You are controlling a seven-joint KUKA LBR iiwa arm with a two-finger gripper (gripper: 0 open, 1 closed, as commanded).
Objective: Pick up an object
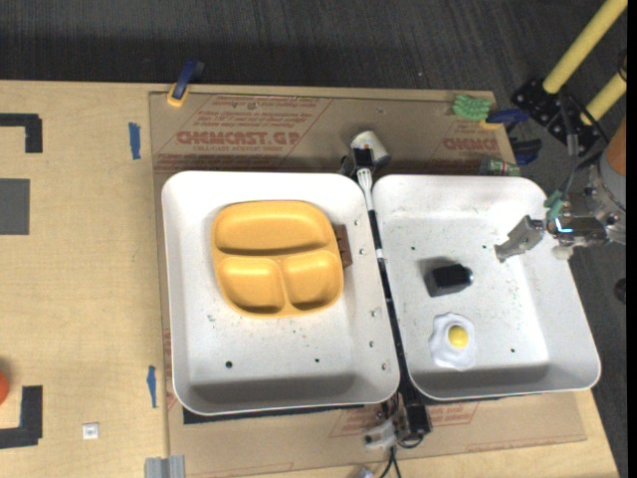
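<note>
A small black block (447,276) lies near the middle of the right bin (528,366). A toy fried egg (452,340), white with a yellow yolk, rests just in front of it. My gripper (522,236) hovers over the right bin's right side, up and to the right of the black block and apart from both objects. It holds nothing that I can see.
The left bin (199,366) holds a yellow divided plate (278,256). A ridge (381,287) where the bin walls meet runs between the two bins. Yellow poles (587,38) and clamps stand at the back right, beyond the bench.
</note>
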